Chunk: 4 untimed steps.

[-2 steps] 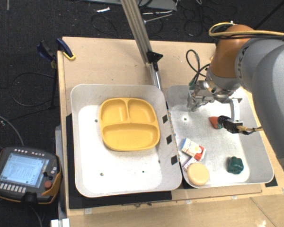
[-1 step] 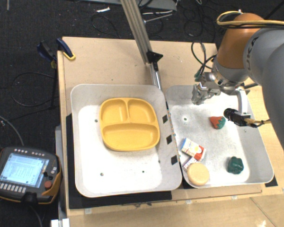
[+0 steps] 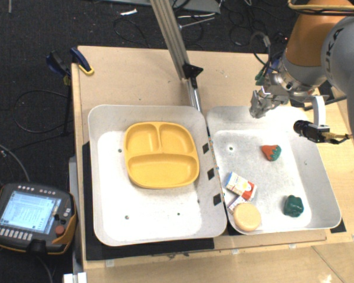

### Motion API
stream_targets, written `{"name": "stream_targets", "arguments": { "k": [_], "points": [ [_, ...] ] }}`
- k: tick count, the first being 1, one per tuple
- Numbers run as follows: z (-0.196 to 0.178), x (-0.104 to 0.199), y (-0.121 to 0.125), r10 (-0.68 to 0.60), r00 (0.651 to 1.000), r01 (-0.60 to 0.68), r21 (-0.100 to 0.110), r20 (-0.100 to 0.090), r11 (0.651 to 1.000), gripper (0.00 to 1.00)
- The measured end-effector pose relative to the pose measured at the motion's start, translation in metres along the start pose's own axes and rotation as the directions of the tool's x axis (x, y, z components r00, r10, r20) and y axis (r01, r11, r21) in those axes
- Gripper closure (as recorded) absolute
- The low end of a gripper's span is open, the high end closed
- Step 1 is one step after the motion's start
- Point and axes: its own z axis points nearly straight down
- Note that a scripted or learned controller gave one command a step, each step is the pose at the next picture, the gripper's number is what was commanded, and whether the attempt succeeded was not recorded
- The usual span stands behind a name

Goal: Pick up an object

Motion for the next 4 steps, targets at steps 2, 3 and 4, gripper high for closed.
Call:
{"name": "stream_targets", "arguments": {
  "k": [2, 3, 4],
  "points": [
    [-0.049, 0.057, -0.027, -0.007, 1.0, 0.007, 0.01, -0.003, 1.0, 1.0],
    [-0.036, 0.1, -0.042, -0.007, 1.0, 0.007, 0.012, -0.003, 1.0, 1.0],
    [-0.038, 0.153, -0.063, -0.008, 1.0, 0.009, 0.011, -0.004, 1.0, 1.0]
  ]
}}
